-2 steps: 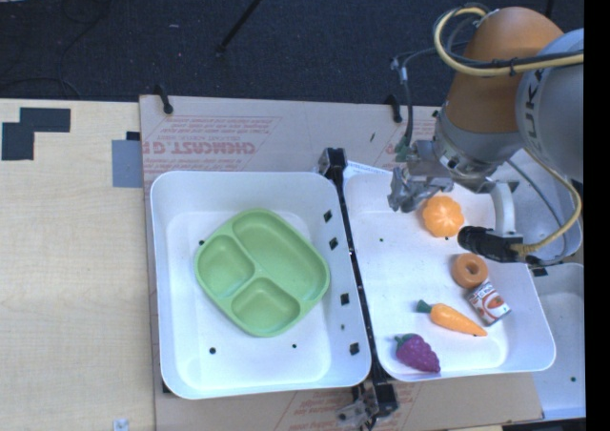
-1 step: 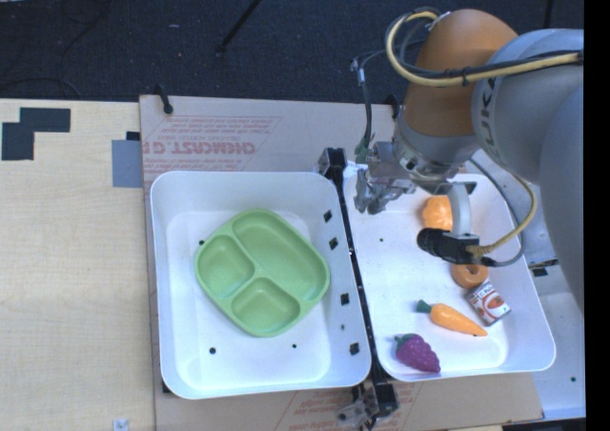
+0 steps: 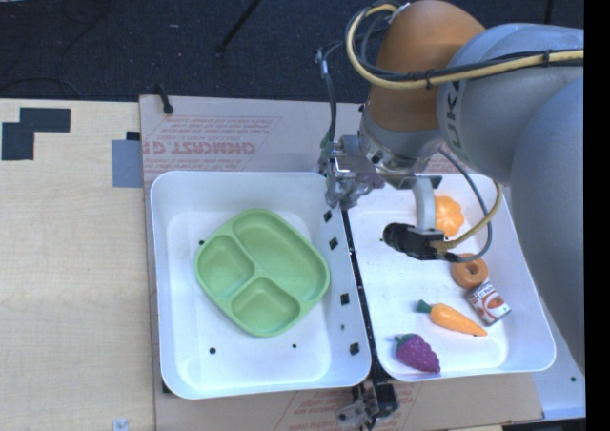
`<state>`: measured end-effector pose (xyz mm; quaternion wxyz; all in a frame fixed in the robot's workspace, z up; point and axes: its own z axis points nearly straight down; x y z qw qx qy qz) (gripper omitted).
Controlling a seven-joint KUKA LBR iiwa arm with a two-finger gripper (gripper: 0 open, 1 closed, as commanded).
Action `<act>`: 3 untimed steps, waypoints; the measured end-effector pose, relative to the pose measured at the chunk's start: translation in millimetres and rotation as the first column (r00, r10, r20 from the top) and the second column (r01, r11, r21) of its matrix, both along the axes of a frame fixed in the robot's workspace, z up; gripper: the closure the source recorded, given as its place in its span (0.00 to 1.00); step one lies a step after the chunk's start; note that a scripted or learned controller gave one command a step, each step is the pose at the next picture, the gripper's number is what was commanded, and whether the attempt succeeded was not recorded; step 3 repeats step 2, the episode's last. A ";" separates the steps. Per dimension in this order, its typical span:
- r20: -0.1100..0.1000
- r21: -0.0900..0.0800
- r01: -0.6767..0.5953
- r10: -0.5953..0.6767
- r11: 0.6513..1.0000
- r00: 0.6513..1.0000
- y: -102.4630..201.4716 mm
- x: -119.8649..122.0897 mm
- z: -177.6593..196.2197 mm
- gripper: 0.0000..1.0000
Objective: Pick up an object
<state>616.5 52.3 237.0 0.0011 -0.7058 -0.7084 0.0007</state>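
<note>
1. The claw [image 3: 345,181] hangs over the far end of the rims where the two bins meet. Whether it is apart or together cannot be told from here, and nothing is seen held in it.
2. The likely things to pick all lie in the right bin [image 3: 519,351], loosely spread, so each probably has free room around it. An orange toy [image 3: 448,215] lies far, with a donut [image 3: 469,273] nearer. A can [image 3: 488,304] is just beside the donut and tipped on its side. A carrot [image 3: 450,318] and grapes [image 3: 416,353] are nearest.
3. The left bin [image 3: 181,362] holds a green plate [image 3: 262,270], lying flat with its compartments up. It looks harder to grasp than the small toys.
4. From where the claw sits, the orange toy seems the closest target, to its right.
5. Both bins rest on cardboard [image 3: 219,138] over a pale wooden counter [image 3: 67,277]. Beyond the far edge is dark floor [image 3: 143,19] with cables.
</note>
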 end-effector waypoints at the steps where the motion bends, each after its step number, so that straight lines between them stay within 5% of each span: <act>1: 0.000 0.000 -0.001 0.001 1.000 1.000 55.5 8.9 -3.9 1.00; 2: -0.001 -0.001 0.001 -0.001 1.000 1.000 53.7 8.3 -3.8 0.00; 3: -0.001 -0.001 0.001 -0.001 1.000 1.000 53.7 8.3 -3.8 0.00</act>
